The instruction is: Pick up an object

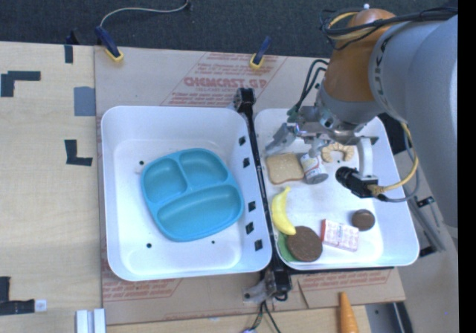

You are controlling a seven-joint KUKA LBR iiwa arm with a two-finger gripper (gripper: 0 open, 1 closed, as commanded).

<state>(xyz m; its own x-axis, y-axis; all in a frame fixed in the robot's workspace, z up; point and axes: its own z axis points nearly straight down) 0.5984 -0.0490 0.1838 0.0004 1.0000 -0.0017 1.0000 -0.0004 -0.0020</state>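
Cardboard sheeting covers the bench, with two shallow white bins side by side on it: left bin (119, 175), right bin (394, 242).

Small can (312, 168) lies in the upper middle of the right bin, tipped on its side, long axis running roughly from upper left to lower right, the pale end toward the lower right. Gripper (316, 147) sits directly over it, reaching in from the right; the can appears to lie at or between the fingertips, but whether they close on it cannot be told from this angle.

Just left of the can: slice of toast (283, 168), flat on the bin floor. Just right, near the gripper: a pale pretzel-like piece (340, 152).

Lower in the same bin: banana (280, 210), long axis near vertical, curving, its lower end touching a dark brown round cookie (304, 243) (a green edge shows beneath it). Beside that, a pink-and-white packet (341, 235), and a small brown disc (363, 219) near the right wall.

Left bin holds a blue divided plate (192, 194), three compartments, set near the centre.
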